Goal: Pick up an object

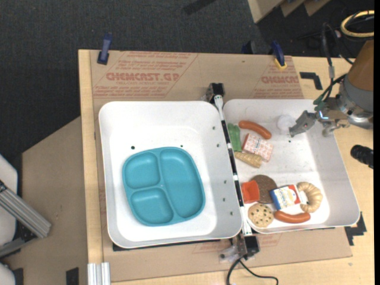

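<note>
Camera view: gripper (313, 121) hangs over the right bin's (332, 165) bare upper corner, fingers spread, nothing between them. The toy food (274, 186) sits clustered toward the divider, apart from the gripper, likely candidates for picking; the blue tray (163, 184) lies alone in the left bin (119, 123).

Bright, even overhead light floods the two white bins (178, 114), nearly washing out their floors, while the teal tray (163, 184) casts only faint shadow. The dark floor (59, 16) stays dim; fine detail is soft and grainy.
</note>
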`<state>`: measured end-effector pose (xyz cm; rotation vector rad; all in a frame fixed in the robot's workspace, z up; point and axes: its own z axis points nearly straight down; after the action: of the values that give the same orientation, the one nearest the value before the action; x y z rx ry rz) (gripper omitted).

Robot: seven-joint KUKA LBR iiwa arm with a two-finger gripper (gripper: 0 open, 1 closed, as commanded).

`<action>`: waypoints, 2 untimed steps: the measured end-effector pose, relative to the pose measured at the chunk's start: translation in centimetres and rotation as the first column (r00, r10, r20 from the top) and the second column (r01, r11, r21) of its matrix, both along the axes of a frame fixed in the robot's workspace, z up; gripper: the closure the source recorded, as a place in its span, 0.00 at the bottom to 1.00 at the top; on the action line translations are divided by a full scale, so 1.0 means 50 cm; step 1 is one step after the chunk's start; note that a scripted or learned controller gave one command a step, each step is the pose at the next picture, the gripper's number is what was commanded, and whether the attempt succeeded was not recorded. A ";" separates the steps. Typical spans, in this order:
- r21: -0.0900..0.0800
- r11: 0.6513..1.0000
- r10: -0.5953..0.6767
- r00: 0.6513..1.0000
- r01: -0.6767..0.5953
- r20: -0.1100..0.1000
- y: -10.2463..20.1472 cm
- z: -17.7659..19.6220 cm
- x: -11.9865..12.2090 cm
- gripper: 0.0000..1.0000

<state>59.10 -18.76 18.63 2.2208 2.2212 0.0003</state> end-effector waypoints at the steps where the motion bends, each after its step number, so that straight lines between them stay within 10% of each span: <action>1: 0.007 1.000 -0.001 1.000 0.001 -0.014 0.103 -0.109 -0.177 0.00; 2: 0.001 1.000 0.001 1.000 -0.001 -0.001 0.162 -0.206 -0.160 0.00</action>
<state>51.07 -10.68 8.35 2.2211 2.2231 0.0007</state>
